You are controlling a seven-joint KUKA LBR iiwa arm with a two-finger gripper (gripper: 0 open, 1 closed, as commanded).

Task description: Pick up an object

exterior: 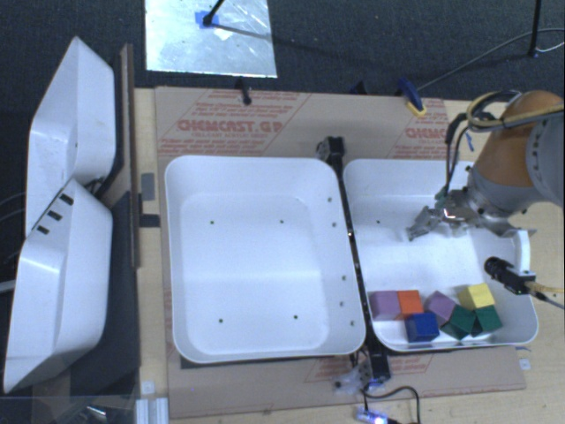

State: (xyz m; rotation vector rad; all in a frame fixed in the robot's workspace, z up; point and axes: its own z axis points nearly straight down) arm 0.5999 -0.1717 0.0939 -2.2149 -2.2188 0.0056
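The gripper is hanging low over the middle of the right bin, its metal fingers spreading apart with nothing between them. The blocks are sitting well apart from it, clustered along the bin's near wall: a pale purple block, an orange block, a blue block, a second purple block, a green block and a yellow block. All look small, matte and square-edged. The left bin is smooth white plastic with rounded corners.
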